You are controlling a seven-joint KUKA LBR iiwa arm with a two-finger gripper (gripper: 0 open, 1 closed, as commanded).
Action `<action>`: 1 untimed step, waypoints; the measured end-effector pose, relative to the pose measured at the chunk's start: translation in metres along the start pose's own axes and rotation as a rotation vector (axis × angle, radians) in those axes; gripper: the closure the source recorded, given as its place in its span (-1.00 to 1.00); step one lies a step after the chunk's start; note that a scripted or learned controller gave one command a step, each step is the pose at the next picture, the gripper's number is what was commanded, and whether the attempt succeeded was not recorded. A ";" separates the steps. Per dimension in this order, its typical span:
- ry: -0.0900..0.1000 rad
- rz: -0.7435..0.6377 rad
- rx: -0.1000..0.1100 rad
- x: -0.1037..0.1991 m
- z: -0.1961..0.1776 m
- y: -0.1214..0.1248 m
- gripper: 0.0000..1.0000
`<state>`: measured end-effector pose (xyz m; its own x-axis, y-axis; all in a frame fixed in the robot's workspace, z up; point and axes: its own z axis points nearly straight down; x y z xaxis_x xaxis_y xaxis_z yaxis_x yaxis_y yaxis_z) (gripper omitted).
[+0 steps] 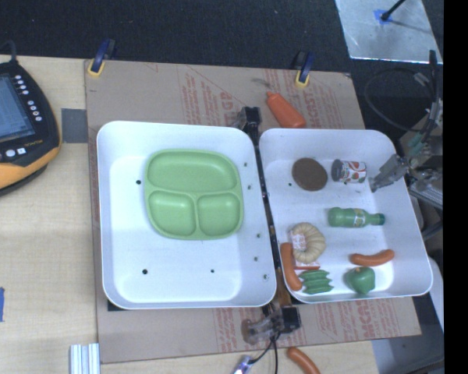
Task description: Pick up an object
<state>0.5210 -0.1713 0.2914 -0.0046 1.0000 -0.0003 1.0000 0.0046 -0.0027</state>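
Whether our jaws stand open or closed we cannot tell; the gripper [390, 172] sits blurred at the right bin's [405, 224] edge, apparently carrying nothing. We judge the approach underway. Nearest lie the rounded green pepper [360, 280] and smooth sausage [372, 258]; farther, the plastic bottle [356, 218], then the small can [349, 171] just beside us, needing a short reach.

Orange-grey teach pendant [12, 127] lying at left edge of the table [39, 240]. Brown cardboard sheet [187, 92] sitting under both bins, held by two blue-yellow clamps [101, 56] [303, 67] at its far edge. Orange carrot-like toy [285, 110] lying on the cardboard. Blue mark [1, 303] showing near the table's left edge.
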 end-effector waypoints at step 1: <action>-0.001 -0.001 0.003 0.017 0.113 0.074 -1.00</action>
<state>0.5944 -0.1539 0.1782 -0.0059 1.0000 -0.0013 1.0000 0.0059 -0.0060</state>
